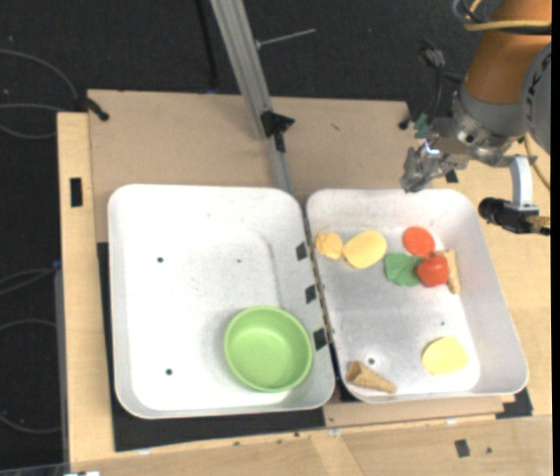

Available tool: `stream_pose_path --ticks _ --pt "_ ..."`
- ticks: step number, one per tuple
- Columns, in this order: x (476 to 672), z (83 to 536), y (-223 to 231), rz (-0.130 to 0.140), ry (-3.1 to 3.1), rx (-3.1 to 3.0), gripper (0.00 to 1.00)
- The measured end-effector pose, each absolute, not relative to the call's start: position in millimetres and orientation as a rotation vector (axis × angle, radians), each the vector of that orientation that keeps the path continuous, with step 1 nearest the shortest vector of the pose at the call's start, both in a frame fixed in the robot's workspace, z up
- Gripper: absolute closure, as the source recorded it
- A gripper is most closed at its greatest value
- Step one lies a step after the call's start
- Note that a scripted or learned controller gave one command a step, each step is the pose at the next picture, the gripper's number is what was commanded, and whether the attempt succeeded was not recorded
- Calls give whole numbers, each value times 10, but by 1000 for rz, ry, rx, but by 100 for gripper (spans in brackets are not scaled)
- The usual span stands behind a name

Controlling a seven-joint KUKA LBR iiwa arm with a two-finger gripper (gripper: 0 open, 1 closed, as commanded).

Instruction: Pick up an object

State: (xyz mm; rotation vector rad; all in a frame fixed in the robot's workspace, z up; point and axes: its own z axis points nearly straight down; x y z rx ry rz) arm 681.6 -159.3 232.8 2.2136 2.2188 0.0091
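Note:
The right bin [488,296] holds several small pieces: a yellow lump [364,249] with a smaller yellow-orange piece [329,245] beside it, an orange-red ball [418,240], a green piece [399,268], a red piece [434,270], a pale yellow disc [444,356] and a tan cone-like piece [370,377] near the front rim. My gripper [422,172] hangs over the bin's far rim, above and behind the orange-red ball, with nothing visibly in it. Its fingertips are too small and dark to read.
A green bowl [268,348] sits at the front right of the left bin [161,266]. A slanted metal pole [245,62] rises behind the bins, left of the arm. A black bracket [509,213] sticks out by the right bin's far right corner.

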Motion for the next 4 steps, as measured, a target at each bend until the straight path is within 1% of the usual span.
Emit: stream_pose_path --ticks 1,2,3,4 --pt "6827 2545 -1598 6 2223 2216 100" --pt "6721 2482 -1067 1 2229 2215 100" --pt "6791 2413 -592 0 2229 2215 100" --pt "6700 2427 12 2 2231 2214 100"
